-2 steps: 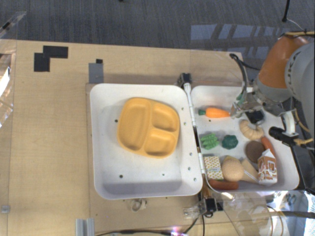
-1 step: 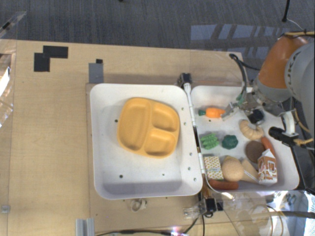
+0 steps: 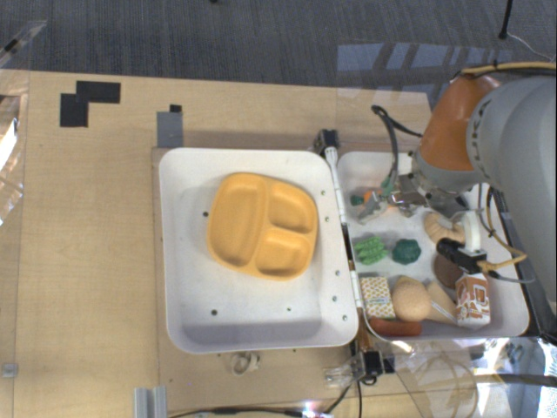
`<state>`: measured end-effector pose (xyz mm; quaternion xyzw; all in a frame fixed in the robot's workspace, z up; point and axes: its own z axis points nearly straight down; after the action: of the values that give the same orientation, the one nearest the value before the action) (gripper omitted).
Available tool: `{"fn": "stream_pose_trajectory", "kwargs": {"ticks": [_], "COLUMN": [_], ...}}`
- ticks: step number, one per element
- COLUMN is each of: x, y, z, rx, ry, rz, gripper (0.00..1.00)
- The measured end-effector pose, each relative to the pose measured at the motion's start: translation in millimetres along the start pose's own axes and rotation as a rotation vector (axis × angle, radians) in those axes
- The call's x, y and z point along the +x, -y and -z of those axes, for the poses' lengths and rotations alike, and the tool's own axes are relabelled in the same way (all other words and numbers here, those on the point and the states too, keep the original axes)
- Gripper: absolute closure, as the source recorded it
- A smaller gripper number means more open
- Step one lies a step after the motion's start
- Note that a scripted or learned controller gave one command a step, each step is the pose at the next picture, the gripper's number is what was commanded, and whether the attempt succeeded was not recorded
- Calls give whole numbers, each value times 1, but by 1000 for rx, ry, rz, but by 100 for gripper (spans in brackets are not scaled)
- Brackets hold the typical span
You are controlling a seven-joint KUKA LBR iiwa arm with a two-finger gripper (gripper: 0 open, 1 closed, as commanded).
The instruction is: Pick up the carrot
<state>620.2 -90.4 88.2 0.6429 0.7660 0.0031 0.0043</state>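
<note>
Carrot (image 3: 372, 202): small, orange with green top, seen lying at the far left of the right bin (image 3: 522, 320). Gripper (image 3: 393, 195) is positioned just right of it, touching or nearly; jaw state cannot be told.

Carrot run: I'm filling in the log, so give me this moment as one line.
arm: over right bin | gripper: at upper-left of right bin, by carrot | grasp: unclear | yellow tray: in left bin

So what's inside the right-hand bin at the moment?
The right bin holds green toy vegetables, a bread roll, a small carton and the carrot. The arm covers its far right corner.
</note>
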Motion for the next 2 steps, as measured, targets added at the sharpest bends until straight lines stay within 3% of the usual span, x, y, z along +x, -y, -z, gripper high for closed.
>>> {"fn": "stream_pose_trajectory", "kwargs": {"ticks": [1,2], "x": [-41,-72], "y": [-28,-17], "z": [-4,-1], "rx": [28,18], "ry": [-8,-17], "rz": [-272,-382], "gripper": [0,0]}}
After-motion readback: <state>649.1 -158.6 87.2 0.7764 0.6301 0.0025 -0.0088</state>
